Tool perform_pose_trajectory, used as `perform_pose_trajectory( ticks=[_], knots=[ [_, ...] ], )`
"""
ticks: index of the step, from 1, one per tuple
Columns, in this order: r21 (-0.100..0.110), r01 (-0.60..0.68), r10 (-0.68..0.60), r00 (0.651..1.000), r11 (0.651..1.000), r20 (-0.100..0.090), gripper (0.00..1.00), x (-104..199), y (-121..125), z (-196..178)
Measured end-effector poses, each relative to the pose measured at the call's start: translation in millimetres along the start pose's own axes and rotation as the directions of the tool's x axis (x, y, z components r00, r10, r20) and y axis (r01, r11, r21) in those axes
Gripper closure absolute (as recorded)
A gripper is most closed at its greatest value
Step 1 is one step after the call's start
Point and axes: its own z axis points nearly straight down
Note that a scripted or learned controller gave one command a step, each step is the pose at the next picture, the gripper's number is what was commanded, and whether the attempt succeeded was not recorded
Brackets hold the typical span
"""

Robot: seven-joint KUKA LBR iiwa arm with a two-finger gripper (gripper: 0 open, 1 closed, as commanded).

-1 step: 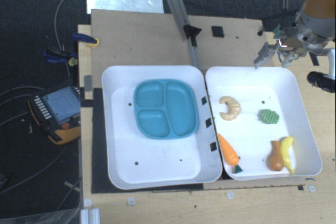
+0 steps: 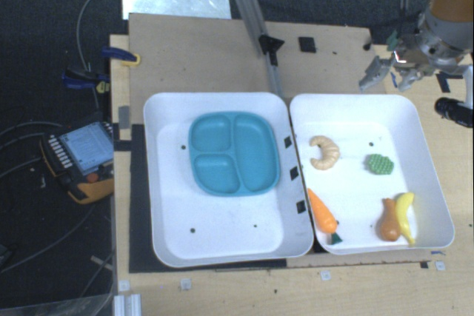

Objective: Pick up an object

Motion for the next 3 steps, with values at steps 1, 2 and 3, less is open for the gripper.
perform_pose_trajectory(
  ticks=[1,2,3],
  knots=[
    [0.003,-0.004,0.004,1.000,1.000,0.000,0.00,-4.1,-5.9,44.2],
    [0.005,-0.004,0.004,1.000,1.000,-0.001,0.00,2.2,-13.6,100.9],
    [0.005,-0.004,0.004,1.000,1.000,-0.001,0.00,1.8,-11.5,163.5]
  ],
)
